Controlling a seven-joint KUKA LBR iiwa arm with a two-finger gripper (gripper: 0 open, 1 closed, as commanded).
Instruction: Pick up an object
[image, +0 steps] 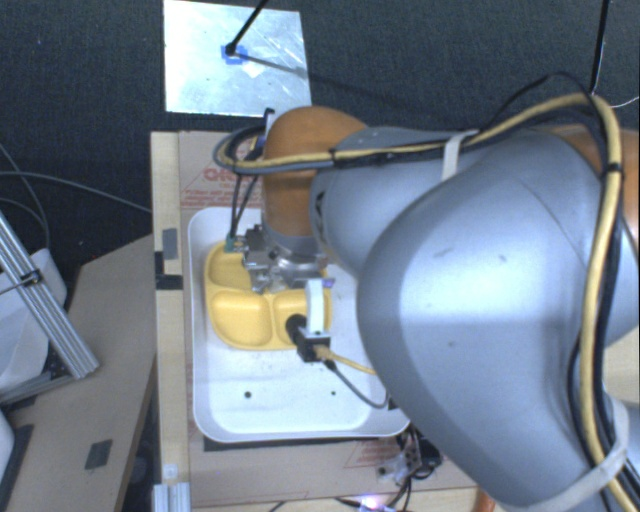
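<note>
A pale yellow moulded object (243, 316) with rounded compartments lies in the left part of a shallow white bin (290, 425). My gripper (274, 268) hangs low over the object's upper right part, directly under the orange wrist band (290, 170). The gripper body hides the contact area, so I cannot tell whether it touches the yellow object. The big grey arm covers the bin's right side and everything beyond it.
Brown cardboard (205, 172) lies under the bin. A shiny metal sheet (235, 55) lies on the dark cloth at the back. An aluminium frame (45, 310) stands at the left edge. Bare white bin floor (280, 395) shows in front of the yellow object.
</note>
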